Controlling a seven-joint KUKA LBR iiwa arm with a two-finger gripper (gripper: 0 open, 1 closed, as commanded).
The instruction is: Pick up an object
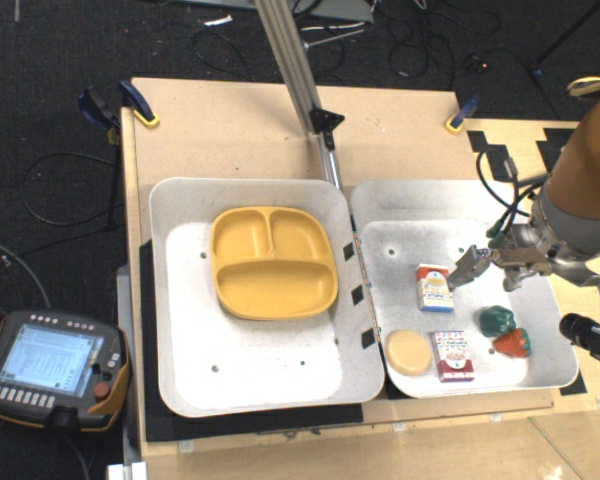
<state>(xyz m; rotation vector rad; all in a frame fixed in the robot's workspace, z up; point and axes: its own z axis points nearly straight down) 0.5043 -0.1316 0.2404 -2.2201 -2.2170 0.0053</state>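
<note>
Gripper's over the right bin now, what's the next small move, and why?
Probably ease straight down toward the small carton. The gripper hovers just right of it with nothing between its fingers, and the green piece and red piece lie farther off.

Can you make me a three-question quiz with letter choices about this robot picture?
1. Where is the yellow divided plate?
A. in the left bin
B. in the right bin
C. on the floor

2. How many small cartons lie in the right bin?
A. one
B. two
C. four

3. What is the gripper doing?
A. holding the plate
B. holding the tan disc
C. holding nothing, above the right bin

Answers:
1 A, the plate sits in the left bin.
2 B, one carton lies by the gripper and another carton by the tan disc.
3 C, nothing sits between its spread fingers.
</note>
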